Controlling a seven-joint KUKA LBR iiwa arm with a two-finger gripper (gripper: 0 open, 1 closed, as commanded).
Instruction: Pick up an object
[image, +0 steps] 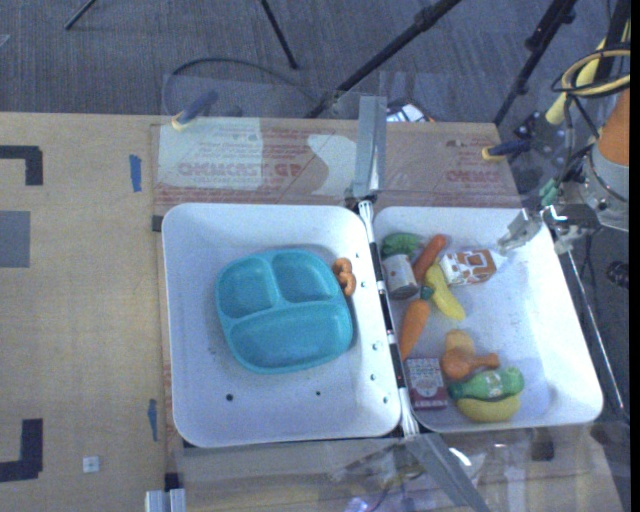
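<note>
My gripper hangs over the right bin's far right corner, just right of a white and orange carton, with nothing seen in it. The right bin holds several toy foods. A green vegetable, a carrot and a grey can lie at the far left. Nearer the middle are a yellow banana and a second carrot. Along the near side are a red box, an orange piece and a green and yellow fruit.
The left bin bears a blue divided plate with a small orange item at its right edge. A metal divider runs between the bins. Cables and stands crowd the upper right beside the arm.
</note>
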